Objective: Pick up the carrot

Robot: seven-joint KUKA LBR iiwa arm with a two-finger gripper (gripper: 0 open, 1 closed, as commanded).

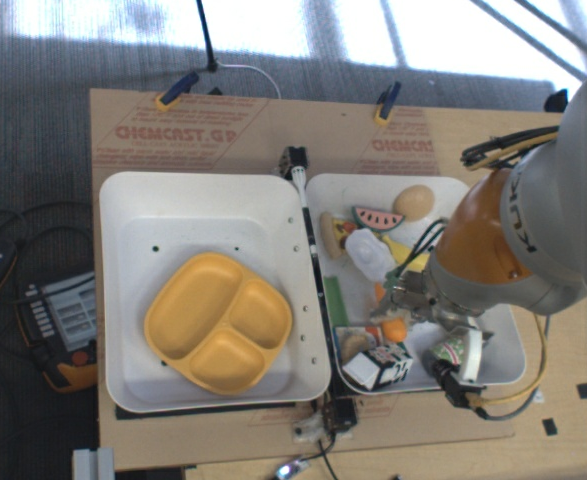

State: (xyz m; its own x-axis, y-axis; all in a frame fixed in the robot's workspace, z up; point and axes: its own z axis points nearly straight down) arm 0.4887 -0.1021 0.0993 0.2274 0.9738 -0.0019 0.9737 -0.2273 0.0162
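carrot (394,330): small orange piece in right bin (503,373), low centre, mostly hidden under gripper (405,313). judged toy plastic: light, stiff, smooth, may slip; best taken across narrow middle.
gripper directly over carrot, jaw spread unreadable from this angle, cannot tell.
neighbours crowd it: black-white box (381,366) at 7 o'clock, clear bottle (370,256) at 11, melon slice (377,217) and egg (413,203) at 12.
left bin (133,218): yellow three-part tray (219,320), glossy, rounded.
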